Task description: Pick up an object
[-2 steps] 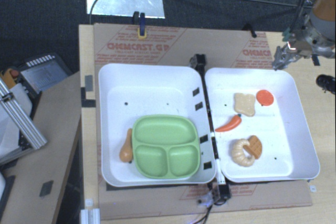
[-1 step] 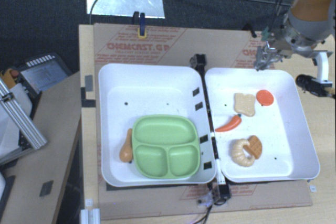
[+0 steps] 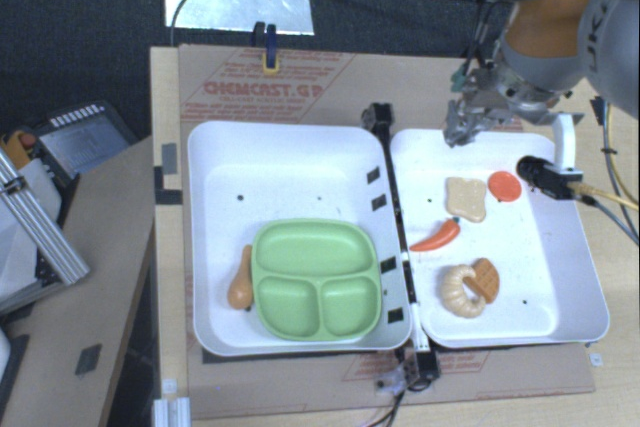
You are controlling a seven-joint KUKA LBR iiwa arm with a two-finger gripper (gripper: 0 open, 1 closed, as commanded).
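Observation:
My gripper (image 3: 462, 132) hangs over the far edge of the right bin (image 3: 575, 315), with nothing visibly between its fingers. Below it in that bin lie a pale bread slice (image 3: 465, 198), a round red piece (image 3: 504, 186), an orange-red chilli pepper (image 3: 437, 236) and a croissant-like pastry (image 3: 469, 287). The bread slice is the closest of these to the gripper, a short way toward the front.
The left bin (image 3: 215, 155) holds a green divided plate (image 3: 315, 277) and a tan drumstick-shaped piece (image 3: 241, 283) at the plate's left side. A black divider strip (image 3: 390, 205) runs between the bins. Grey equipment (image 3: 70, 145) stands off the bench at left.

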